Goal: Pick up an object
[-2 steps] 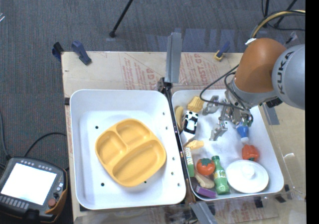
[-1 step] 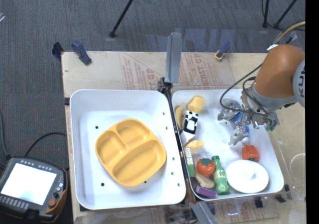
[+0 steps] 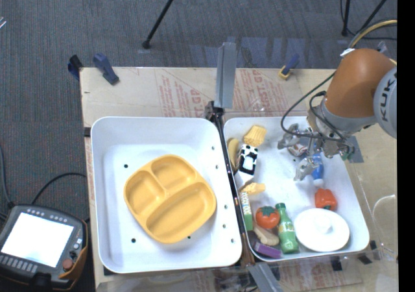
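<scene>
Near left, off the bench: a grey handheld screen, rounded and glossy. In the left bin, smooth white plastic: a yellow divided plate, rounded, three compartments. In the right bin, nearest edge: a purple stick, a green bottle, a round white lid. Just beyond: a red tomato with a green stalk, a glossy red pepper. Farther left: a ribbed yellow corn cob, a black-and-white carton. Mid right: a small blue-and-white bottle, upright, directly beneath the metal gripper. Fingers: cannot tell whether apart or closed, nor whether touching the bottle. Above: a rounded orange band. Far: bare plywood bench, blue clamps.
</scene>
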Robot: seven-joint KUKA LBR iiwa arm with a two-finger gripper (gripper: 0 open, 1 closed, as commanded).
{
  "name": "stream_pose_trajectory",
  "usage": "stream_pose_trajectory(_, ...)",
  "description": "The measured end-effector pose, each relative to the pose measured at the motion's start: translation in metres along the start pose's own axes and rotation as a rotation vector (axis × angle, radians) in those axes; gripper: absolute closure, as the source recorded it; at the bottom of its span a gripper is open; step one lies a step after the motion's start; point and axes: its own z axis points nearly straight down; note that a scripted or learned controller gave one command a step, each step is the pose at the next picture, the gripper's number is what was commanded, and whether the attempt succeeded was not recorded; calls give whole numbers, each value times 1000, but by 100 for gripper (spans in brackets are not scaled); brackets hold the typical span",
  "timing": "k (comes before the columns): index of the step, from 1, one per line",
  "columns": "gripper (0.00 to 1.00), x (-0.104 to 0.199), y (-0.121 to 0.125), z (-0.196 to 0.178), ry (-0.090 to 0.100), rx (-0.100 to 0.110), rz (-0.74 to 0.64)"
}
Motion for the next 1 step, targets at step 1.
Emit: stream_pose_trajectory(1, 0, -8, 42, 1, 2, -2, -5)
